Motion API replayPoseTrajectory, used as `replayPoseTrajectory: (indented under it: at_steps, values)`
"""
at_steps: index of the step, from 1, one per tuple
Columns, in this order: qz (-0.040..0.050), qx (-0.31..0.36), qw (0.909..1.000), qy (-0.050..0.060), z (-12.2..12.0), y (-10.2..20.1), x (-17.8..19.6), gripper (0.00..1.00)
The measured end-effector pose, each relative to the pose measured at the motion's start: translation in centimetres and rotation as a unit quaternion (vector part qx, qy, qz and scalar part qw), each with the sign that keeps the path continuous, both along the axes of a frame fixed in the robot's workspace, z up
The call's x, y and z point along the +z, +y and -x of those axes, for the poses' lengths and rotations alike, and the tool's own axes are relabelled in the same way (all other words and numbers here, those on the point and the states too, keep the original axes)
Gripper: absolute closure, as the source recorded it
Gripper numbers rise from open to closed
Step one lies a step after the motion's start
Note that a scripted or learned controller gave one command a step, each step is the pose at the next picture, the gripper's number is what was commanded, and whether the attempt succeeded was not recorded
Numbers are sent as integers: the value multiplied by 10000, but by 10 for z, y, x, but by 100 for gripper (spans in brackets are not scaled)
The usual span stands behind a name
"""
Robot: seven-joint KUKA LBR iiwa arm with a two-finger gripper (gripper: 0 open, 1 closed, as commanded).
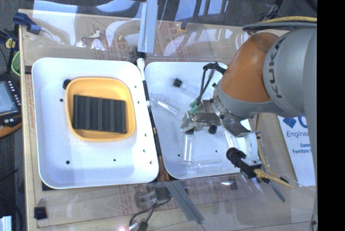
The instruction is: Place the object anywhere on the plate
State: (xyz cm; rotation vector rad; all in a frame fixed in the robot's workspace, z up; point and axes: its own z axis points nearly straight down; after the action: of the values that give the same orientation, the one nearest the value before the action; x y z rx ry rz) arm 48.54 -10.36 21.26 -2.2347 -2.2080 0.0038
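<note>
The plate [99, 87], a yellow square-ish dish with a dark ribbed centre, sits in the left bin [48, 160], and nothing lies on it, so by this view the placing is not done. The arm [269, 68] reaches in from the right and hangs over the right bin [161, 76], with the gripper [190, 122] low over the middle of that bin. Whether it is released or clenched cannot be told here, as the metal parts run together against the white floor, and nothing can be made out in its grasp. On the floor of the right bin lie faint clear shapes, one [161, 105] just left of the gripper and another [188, 149] below it; these look like transparent pieces, and one of them is likely the object, though which one is unclear. A small dark item [177, 83] rests near the bin's upper part, apart from the gripper. As a judgement, the task is at its early stage: the pick has yet to be confirmed, and the carry across the divider to the left bin and the release onto the plate are all left.
</note>
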Motion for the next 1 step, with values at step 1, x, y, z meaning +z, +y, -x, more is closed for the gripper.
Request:
replayPoseTrajectory:
  at_steps: [1]
  values:
    - [-12,266,9996,5,-63,31,21,100]
